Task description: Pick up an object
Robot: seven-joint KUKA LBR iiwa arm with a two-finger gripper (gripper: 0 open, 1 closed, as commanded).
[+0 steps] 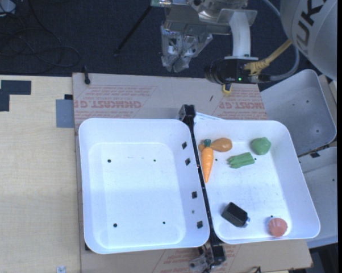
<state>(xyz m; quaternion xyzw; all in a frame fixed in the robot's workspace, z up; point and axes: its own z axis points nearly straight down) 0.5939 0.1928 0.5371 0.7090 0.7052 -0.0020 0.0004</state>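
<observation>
Camera view, looking down at a slant. Bench [29, 169], pale wood, spans the lower frame, with a brown cardboard sheet [131, 98] lying flat under both bins.

Arm [307, 21], grey, enters at 1 o'clock and hangs above the far edge of the cardboard, well clear of the bins.

Left bin [91, 135], white and shallow, sits at 7 o'clock of centre. Right bin [299, 169], same make, sits at 4 o'clock. The two touch along a shared rim joined by a black clip strip [195, 169].

Hand [178, 61] at 12 o'clock, pointing down, apart from every object; against the dark floor I cannot tell how wide it stands.

Objects, all in the right bin:
- carrot [207, 164], orange with a green top, lying along the shared rim at the bin's 10 o'clock.
- orange piece [221, 145], just beside the carrot top, seemingly touching it.
- green stick-shaped piece [241, 160], near bin centre, tilted slightly.
- black block [235, 215], at the bin's 7 o'clock, alone.
- green rounded piece [261, 146], at the bin's 1 o'clock.
- pinkish-red round piece [277, 227], at the bin's 5 o'clock corner, near the rim.

Nothing is held.
</observation>
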